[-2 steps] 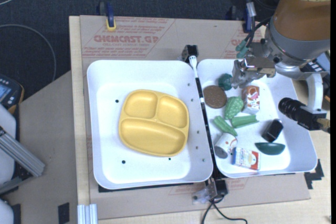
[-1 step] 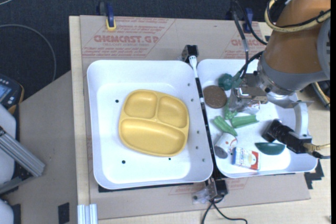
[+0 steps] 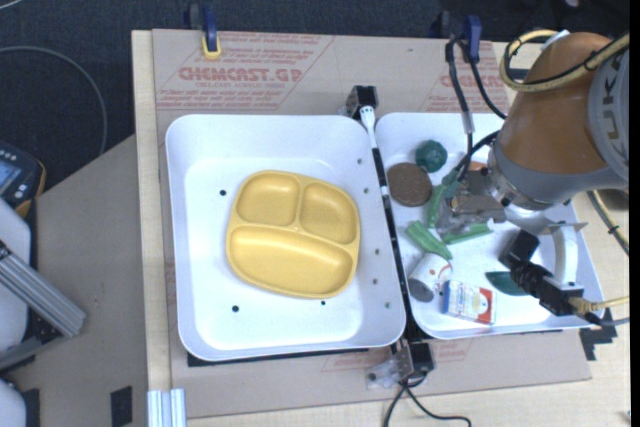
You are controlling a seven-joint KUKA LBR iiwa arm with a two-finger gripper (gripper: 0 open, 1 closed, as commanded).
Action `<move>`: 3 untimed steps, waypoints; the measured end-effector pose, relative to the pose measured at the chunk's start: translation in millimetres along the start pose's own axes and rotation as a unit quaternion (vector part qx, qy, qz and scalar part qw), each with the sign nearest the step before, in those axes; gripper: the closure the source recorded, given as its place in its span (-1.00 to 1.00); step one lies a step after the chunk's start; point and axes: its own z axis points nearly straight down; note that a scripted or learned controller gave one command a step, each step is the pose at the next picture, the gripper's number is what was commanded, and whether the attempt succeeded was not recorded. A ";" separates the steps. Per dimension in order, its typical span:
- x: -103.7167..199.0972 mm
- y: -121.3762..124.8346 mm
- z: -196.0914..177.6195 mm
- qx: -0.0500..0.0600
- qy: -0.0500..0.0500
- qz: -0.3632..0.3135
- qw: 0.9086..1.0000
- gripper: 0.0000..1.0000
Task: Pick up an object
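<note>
The right bin (image 3: 520,320) holds several small things. A brown disc (image 3: 408,183) lies near its left wall, with a teal ball (image 3: 432,155) just behind it. Green pieces (image 3: 430,240) lie in the middle. A white cylinder (image 3: 428,273) and a small white box with red and blue print (image 3: 468,301) sit toward the front. A dark teal piece (image 3: 505,283) lies to the right of the box. My gripper (image 3: 462,207) hangs low over the green pieces in the bin's middle, under the orange wrist band (image 3: 548,105).
The left bin (image 3: 190,215) holds a yellow divided plate (image 3: 294,233). A black divider rail (image 3: 385,205) runs between the two bins. Cables loop above the right bin's back edge. A black bracket (image 3: 545,280) sticks out beside the wrist over the right bin's front right.
</note>
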 end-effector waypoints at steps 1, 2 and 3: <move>74.4 -19.6 7.5 -0.002 0.002 -0.006 1.000 1.00; 139.4 -21.7 -131.1 -0.013 0.004 -0.007 1.000 1.00; 89.7 -19.7 -39.5 0.001 -0.001 0.001 1.000 1.00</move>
